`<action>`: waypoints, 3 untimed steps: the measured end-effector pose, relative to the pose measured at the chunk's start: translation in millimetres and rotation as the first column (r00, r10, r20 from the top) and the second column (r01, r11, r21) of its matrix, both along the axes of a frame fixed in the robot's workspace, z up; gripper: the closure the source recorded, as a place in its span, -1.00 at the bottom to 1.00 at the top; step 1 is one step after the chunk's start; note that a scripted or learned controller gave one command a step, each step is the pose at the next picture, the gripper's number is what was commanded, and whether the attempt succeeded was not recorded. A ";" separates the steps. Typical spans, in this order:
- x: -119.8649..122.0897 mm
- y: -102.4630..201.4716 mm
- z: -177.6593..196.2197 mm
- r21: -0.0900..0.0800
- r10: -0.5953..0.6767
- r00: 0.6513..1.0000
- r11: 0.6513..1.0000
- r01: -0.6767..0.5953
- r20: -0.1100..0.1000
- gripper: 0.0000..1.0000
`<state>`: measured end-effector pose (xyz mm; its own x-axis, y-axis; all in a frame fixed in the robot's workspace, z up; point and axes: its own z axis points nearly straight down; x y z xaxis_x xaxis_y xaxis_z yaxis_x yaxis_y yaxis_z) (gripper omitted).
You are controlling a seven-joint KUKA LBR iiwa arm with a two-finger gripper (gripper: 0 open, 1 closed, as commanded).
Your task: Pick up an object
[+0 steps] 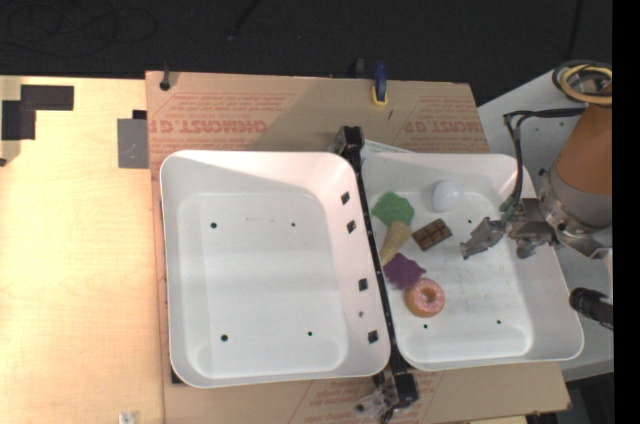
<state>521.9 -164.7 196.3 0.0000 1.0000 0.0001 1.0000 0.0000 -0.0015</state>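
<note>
The grey two-finger tool (478,240) is hovering with its fingers spread wide and holding nothing over the right white bin (545,347), just beside the small brown chocolate-bar block (432,234). The block is looking light, stiff, best pinched across its narrow sides.

1. Two shallow white plastic bins, left (200,212) and right (540,342), dotted with small black holes.
2. Green scoop on a tan cone (394,218), centre-right of the frame.
3. Dark brown chocolate-bar piece (432,234).
4. Purple toy lump (403,269).
5. Pink-iced doughnut with a tan edge (425,297).
6. White ball (447,197).
7. Brown cardboard with red print (250,117), upper middle.
8. Pale wooden benchtop (70,262), left side.
</note>
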 end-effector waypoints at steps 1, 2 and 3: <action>-0.2 -0.6 9.7 0.001 0.000 1.000 1.000 0.000 -0.002 1.00; -47.5 42.5 63.3 0.002 0.003 1.000 1.000 -0.003 0.001 1.00; -45.0 116.3 126.5 0.002 0.009 1.000 1.000 -0.009 0.005 1.00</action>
<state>476.9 -48.4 322.8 -0.0090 1.0000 0.0019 1.0000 0.0090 0.0040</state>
